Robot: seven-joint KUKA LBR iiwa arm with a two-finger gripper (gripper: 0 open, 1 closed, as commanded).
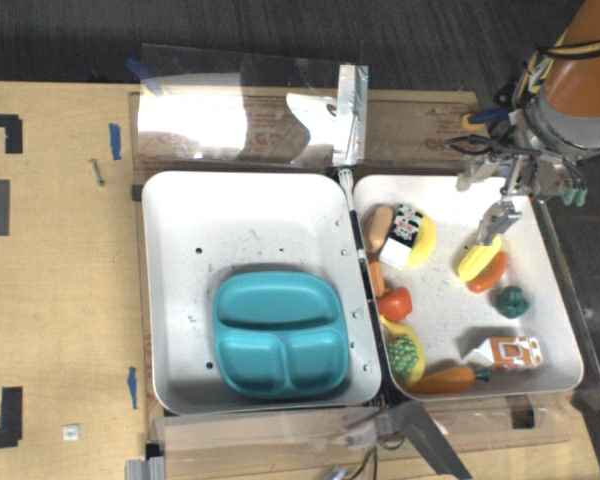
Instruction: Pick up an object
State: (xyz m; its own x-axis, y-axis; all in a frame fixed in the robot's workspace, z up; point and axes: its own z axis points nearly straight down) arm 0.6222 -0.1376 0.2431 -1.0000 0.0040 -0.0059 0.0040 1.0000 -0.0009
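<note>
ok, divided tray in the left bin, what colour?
Teal, seen in the camera view: the divided tray in the left bin.

Both bins, left bin (170,208) and right bin (560,318), look like smooth white plastic with a slight sheen; the left floor is faintly scuffed and speckled. The teal tray (278,333) appears to be moulded plastic, smooth, satin rather than glossy. Toy foods look like plastic: the red tomato (395,302) is glossy, the carrot (442,379) smooth and matt. The bench top (50,298) reads as matt light wood or fibreboard. A clear sheet (240,118) behind the bins is glossy and reflective. The arm's orange band (583,68) is smooth and semi-gloss. The gripper (492,223) looks like dull grey metal.
</note>
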